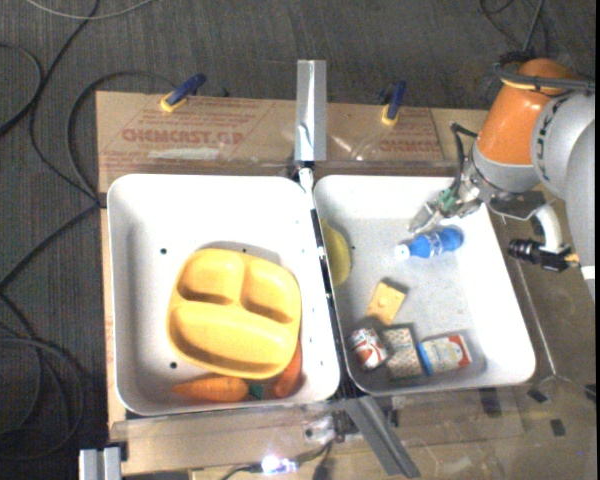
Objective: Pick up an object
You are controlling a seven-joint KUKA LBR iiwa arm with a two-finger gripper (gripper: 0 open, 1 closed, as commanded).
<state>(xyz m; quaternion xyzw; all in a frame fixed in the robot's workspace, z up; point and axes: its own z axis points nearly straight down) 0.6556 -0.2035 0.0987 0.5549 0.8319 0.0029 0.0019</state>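
- My hand [442, 208] is low in the right bin [515, 353], near its far right corner, just above and beside the small blue bottle [435, 242].
- From this slanted view I cannot tell if my hand is apart or together. Nothing shows clamped in it, so I do not count the bottle as held.
- The blue bottle lies on its side on the bin floor, with its white cap [403, 253] pointing to the left. I judge it to be the nearest thing to take.
- It looks like a small plastic bottle, so probably light and rather stiff. The round, smooth body may roll or slip away when only one side is pushed.
- I would take hold across the middle of the body, at a right angle to its long axis, not on the cap end, which is narrow.
- The other things in this bin lie well apart from the bottle: a yellow cheese wedge [386, 300] in the middle, and a small red can [366, 347], a dark packet [400, 351] and a small carton [446, 353] along the near wall.
- The cheese wedge looks flat and low, so harder to get hold of. The carton seems stiff, with straight sides, and would be an easier second choice.
- The left bin [140, 218] holds a big yellow tray [237, 311] lying over a carrot [212, 390]. Both are far from my hand.
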